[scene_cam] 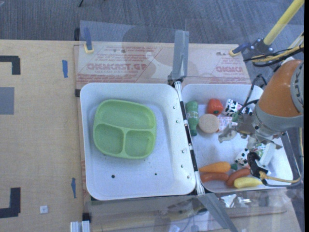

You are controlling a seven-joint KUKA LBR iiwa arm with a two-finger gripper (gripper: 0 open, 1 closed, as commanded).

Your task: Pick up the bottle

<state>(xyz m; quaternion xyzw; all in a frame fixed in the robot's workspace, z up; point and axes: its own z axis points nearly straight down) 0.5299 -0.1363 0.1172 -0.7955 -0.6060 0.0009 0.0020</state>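
Crowding bottle (pixel 192 117): cookie (pixel 209 124), tomato (pixel 215 106)

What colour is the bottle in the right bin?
Green: the bottle lies along the right bin's left wall, seen clearly in the camera view.

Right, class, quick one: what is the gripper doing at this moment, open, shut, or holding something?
Gripper: over the right bin, beside the green bottle; whether it is open or shut cannot be told, and nothing shows in its grasp.

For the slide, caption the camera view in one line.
Arm's hand hovers in the right bin beside the green bottle; a green divided plate fills the left.
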